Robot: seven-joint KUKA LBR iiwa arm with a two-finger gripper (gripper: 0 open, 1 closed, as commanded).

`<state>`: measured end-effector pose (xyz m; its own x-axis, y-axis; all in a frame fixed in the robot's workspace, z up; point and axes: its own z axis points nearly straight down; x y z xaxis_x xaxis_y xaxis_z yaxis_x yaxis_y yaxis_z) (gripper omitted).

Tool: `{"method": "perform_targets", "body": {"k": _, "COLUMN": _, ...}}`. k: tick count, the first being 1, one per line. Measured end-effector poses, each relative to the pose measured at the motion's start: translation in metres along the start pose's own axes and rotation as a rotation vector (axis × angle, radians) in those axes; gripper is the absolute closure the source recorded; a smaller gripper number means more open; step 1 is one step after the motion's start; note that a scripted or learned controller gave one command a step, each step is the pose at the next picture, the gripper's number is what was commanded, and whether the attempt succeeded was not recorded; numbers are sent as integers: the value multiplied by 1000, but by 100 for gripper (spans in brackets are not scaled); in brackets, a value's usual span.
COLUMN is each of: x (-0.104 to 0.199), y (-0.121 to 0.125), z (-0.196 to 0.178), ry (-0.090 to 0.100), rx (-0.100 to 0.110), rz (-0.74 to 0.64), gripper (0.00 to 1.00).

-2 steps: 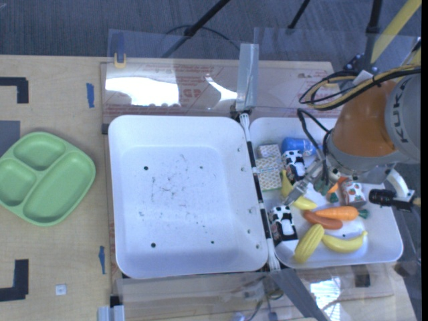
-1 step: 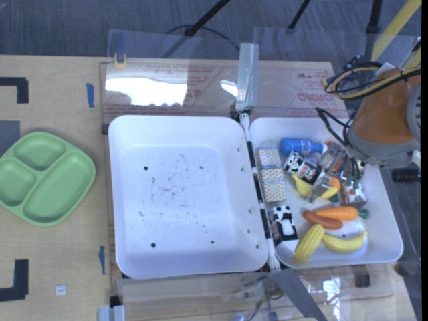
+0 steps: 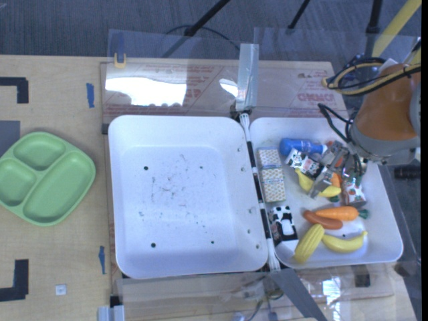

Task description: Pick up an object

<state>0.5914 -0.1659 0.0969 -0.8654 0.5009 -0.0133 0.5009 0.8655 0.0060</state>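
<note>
With its fingers hidden in clutter, so I cannot tell their state, the end effector (image 3: 336, 168) sits low in the right bin (image 3: 391, 246) at three o'clock, among a carrot (image 3: 332, 214), banana (image 3: 344, 241) and blue bottle (image 3: 297, 146), where crowding could cause a glancing, failed grasp.

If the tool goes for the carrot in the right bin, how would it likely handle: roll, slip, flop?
The carrot looks like a smooth moulded toy, so it is probably stiff and light. Its rounded, tapering body may roll or slip from a two-finger pinch. It lies close against the banana and corn cob, so a push would likely nudge those too.
</note>
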Motion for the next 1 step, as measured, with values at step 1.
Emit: {"method": "perform_targets", "body": {"k": 1, "x": 40, "y": 32, "z": -124, "ry": 10, "rx": 4, "rz": 8, "gripper": 100}}
